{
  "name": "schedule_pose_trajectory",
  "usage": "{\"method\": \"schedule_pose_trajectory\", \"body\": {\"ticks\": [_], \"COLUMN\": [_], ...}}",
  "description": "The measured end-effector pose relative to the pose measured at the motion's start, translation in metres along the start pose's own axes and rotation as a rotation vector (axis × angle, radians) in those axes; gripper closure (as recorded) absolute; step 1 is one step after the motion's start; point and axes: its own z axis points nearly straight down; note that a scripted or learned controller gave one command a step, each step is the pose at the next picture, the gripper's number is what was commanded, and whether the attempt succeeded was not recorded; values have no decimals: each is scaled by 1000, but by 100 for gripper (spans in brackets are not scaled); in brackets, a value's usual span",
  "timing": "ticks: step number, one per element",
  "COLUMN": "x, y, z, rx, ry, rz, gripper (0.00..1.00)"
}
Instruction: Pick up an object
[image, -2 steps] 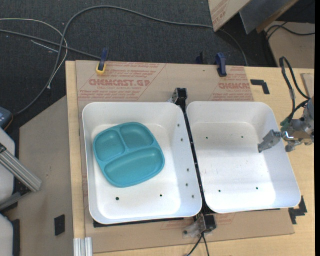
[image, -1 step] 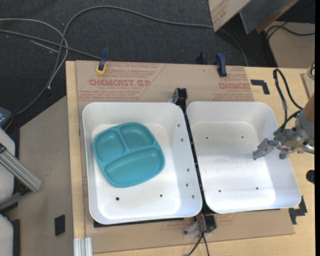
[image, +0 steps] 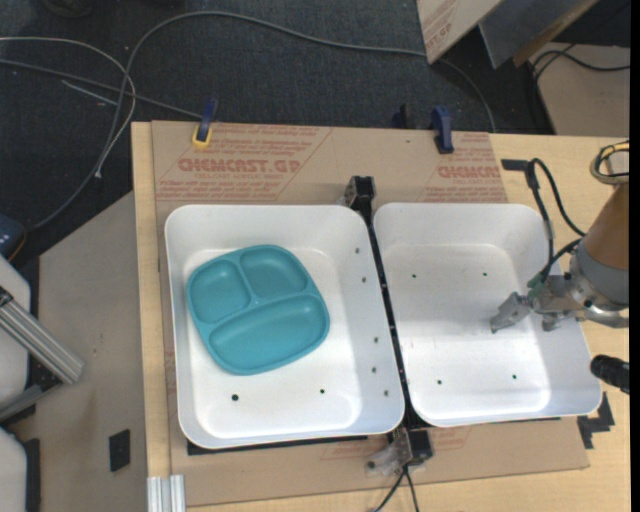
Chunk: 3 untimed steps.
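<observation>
Reaching in from the right, the gripper (image: 510, 312) hangs low over the right bin (image: 455, 232) with its jaws seemingly apart, though the view is too small for certainty, while the teal divided plate (image: 260, 307) lies flat in the left bin (image: 185, 300)

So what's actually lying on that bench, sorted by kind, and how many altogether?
White bins: 2, the left bin and the right bin
Teal divided plates: 1, the plate in the left bin
Blue clamps: 2, one clamp and another clamp on the cardboard's far edge
Total: 5
</observation>
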Motion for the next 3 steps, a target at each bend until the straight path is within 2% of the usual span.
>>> {"method": "schedule_pose_trajectory", "body": {"ticks": [1, 2, 3], "x": [-1, -4, 1], "y": [2, 2, 13], "z": [-14, -58, -111], "rx": [-7, -12, -14], "ry": [-3, -6, -6], "rz": [0, -1, -2], "gripper": [100, 100, 100]}}
